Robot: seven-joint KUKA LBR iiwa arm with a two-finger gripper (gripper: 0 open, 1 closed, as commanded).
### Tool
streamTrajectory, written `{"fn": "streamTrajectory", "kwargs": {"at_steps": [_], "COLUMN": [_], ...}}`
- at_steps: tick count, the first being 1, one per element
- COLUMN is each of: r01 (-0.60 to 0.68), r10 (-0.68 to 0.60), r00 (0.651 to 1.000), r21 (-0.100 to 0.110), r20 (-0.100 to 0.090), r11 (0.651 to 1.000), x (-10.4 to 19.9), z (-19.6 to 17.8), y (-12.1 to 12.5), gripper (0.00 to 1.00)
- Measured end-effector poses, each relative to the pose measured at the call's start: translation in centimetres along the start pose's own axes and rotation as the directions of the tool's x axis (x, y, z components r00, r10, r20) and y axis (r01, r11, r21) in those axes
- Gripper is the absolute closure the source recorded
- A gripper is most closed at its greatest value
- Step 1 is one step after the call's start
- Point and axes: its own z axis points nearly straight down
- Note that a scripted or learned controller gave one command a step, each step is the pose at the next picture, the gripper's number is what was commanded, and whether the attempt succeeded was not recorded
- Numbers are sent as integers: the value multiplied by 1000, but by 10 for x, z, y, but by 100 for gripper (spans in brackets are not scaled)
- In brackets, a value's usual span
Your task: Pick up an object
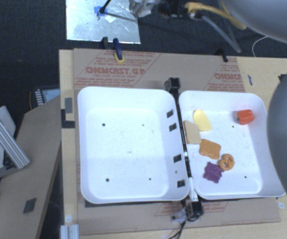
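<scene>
Crowding the right bin [253, 183]: orange block [245, 116], pretzel [226, 162], purple piece [213, 172]; hand [144, 4] above, grip unreadable

Grey arm [263, 9] high along the top edge, hand [144, 1] blurred

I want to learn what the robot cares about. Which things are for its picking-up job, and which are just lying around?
For the job:
orange-red block
pale yellow oval piece
tan slice
orange square piece
small brown pretzel
purple grape bunch
gripper

Just lying about:
shiny metal sheet
yellow clamp
left white bin
</scene>
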Motion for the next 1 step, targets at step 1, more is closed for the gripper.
{"fn": "streamTrajectory", "kwargs": {"at_steps": [1], "r01": [3], "r10": [-3], "r00": [1000], "r21": [4], "r20": [-1], "r11": [1000], "x": [1], "z": [-1], "y": [-27], "gripper": [100]}}
